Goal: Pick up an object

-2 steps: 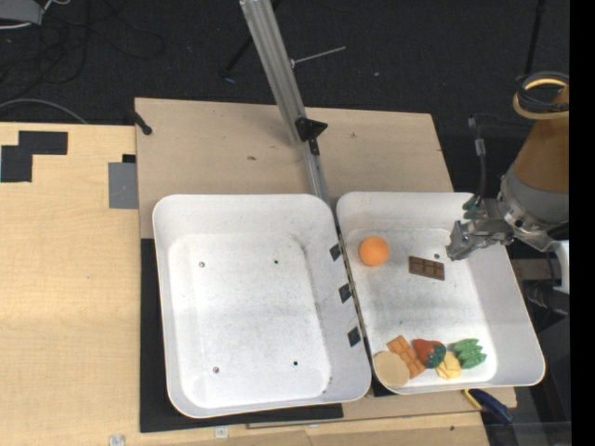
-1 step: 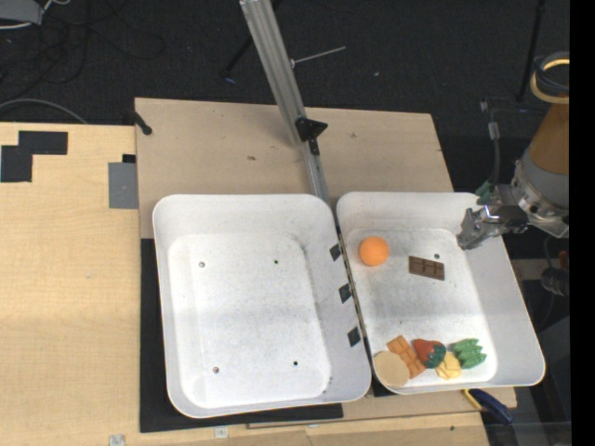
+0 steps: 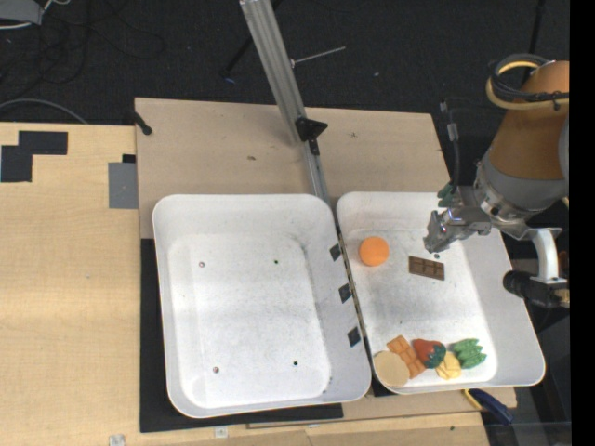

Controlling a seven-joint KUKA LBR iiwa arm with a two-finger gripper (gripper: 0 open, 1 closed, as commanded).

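Note:
In the right bin (image 3: 507, 282) an orange ball (image 3: 374, 251) lies near the left wall. A small brown chocolate bar (image 3: 427, 268) rests to its right. My gripper (image 3: 437, 241) hangs just above and slightly right of the chocolate bar, with nothing visibly between its fingers. At the bin's near edge sits a cluster of small toy foods: a tan disc (image 3: 391, 369), an orange piece (image 3: 404, 352), a red piece (image 3: 429, 350), a yellow piece (image 3: 449, 366) and a green piece (image 3: 468, 352).
The left bin (image 3: 186, 221) stands beside the right one, with black clips (image 3: 345, 292) along the shared edge. A slanted aluminium bar (image 3: 279, 72) rises behind the bins. The arm (image 3: 525, 156) fills the right side.

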